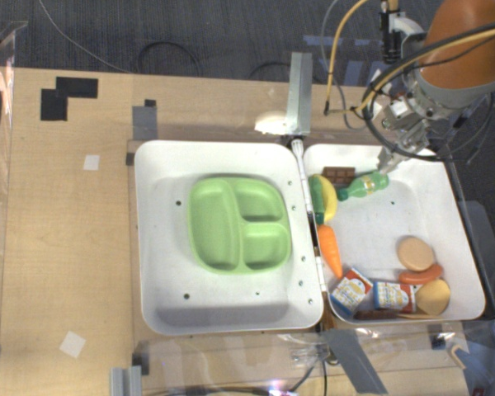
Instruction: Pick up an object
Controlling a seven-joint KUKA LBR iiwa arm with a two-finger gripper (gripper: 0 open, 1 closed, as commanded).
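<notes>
Pale wood bench carries two white bins. Far left of the claw [393,157], a green divided tray [237,223] fills the left bin [148,221]. Directly below-left of its tips lies a small green bottle [365,186], apparently touching them; whether it is clenched I cannot tell. Best to centre over the bottle's body before lifting.

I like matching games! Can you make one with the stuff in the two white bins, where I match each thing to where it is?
Things:
1. green divided plate
2. carrot
3. green bottle
4. round bun

Places:
A. near the right bin's back wall, by the arm
B. in the middle of the left bin
C. toward the right bin's front right
D. along the right bin's left wall

Pairs: 1-B, 2-D, 3-A, 4-C
</notes>
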